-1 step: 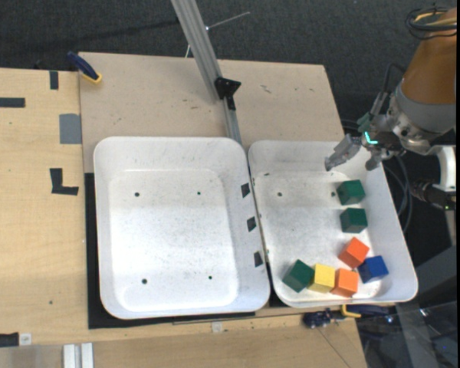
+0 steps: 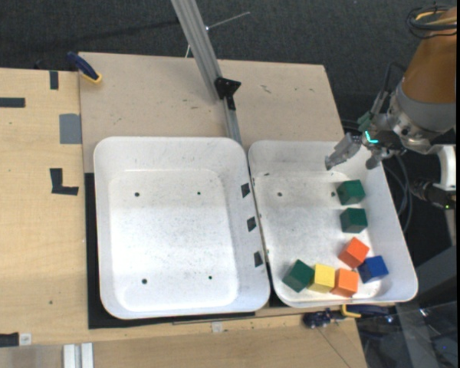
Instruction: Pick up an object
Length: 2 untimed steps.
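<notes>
Here the grey two-finger gripper (image 2: 358, 153) hangs at the upper right of the frame, over the top edge of the right-hand shallow white plastic bin (image 2: 291, 167), its two dark fingers spread apart with nothing between them. Above it the arm's orange band (image 2: 437, 60) shows at the right edge.

The things to pick from all lie in that same bin, crowded toward its lower right side — probably because they have slid or been dropped there. Two dark green cubes (image 2: 351, 192) sit one below the other just under the gripper, the upper one closest to the fingers. Further down are an orange cube (image 2: 356, 251) and a blue cube (image 2: 374, 267), touching or nearly so. Along the bin's bottom wall runs a tight row: another green block (image 2: 297, 275), a yellow block (image 2: 323, 276) and a second orange block (image 2: 345, 281).

The left-hand white bin (image 2: 169, 221) holds no blocks. A slanted grey metal rail (image 2: 202, 41) crosses the upper middle of the frame.

Judging by the open stance and the position, the upper green cube is the likeliest target — it stands free, with room on both sides for fingers.
</notes>
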Tool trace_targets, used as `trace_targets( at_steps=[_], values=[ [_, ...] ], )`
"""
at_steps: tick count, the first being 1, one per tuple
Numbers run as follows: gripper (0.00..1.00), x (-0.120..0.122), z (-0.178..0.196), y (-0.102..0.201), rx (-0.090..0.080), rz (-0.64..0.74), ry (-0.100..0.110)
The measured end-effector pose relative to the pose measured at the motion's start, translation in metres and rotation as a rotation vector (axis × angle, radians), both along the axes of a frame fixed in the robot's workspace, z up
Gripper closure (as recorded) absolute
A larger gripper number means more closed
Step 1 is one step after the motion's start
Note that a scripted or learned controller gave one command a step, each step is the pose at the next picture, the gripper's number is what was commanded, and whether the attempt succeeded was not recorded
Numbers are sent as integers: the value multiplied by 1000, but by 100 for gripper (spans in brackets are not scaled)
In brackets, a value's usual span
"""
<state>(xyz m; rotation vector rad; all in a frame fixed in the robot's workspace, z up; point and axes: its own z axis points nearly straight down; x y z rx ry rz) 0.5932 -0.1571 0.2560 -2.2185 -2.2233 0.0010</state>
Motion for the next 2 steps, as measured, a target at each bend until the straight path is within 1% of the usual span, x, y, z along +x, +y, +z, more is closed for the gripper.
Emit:
trace_targets(
  at_steps=[1, 2],
  values=[
    [0, -2, -65, 0, 0, -1, 7],
    [0, -4, -129, -4, 0, -1, 7]
  ],
)
